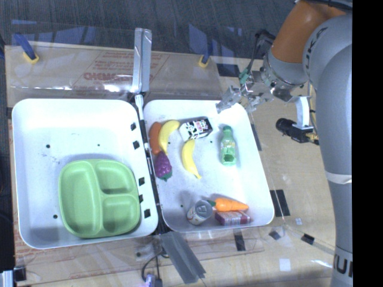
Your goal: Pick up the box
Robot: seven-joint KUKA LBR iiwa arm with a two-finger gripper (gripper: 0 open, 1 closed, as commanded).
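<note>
Two white bins (27, 178) on a tan bench (293, 178), dark floor (90, 5) behind; gripper (230, 102) state unclear, above the box (196, 128).

Two white bins (197, 109) of smooth, slightly glossy plastic. Matt green plastic divided plate (99, 197) at lower left. Translucent green plastic bottle (227, 145). Shiny metal can (199, 212) near bottom centre. Printed cardboard box (196, 127). Glossy plastic bananas (190, 157). Pale wood-look table (293, 178) under clear, reflective sheeting.
</note>
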